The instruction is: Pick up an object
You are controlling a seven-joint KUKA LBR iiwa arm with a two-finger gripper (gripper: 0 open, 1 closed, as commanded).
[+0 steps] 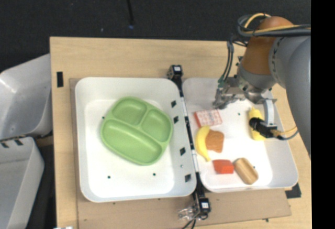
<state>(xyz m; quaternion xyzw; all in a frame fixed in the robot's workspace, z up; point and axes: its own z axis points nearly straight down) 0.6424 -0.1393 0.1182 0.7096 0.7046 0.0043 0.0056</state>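
The right bin (282,167) holds several small things. A pink-and-white packet (208,117) lies toward its far left. Below it a yellow banana (201,144) curves around an orange-brown piece (214,141). A red block (223,166) and a tan cylinder (245,170) lie near the front. My gripper (224,99) hangs over the bin's far part, just above and right of the packet, its tips low near the bin floor. Nothing shows between its tips.
The left bin (89,170) carries a green divided plate (137,129). A yellow-and-black part (257,124) of the arm's fittings hangs at the right of the right bin. The arm's orange band (261,50) and grey body cover the bench's far right corner.
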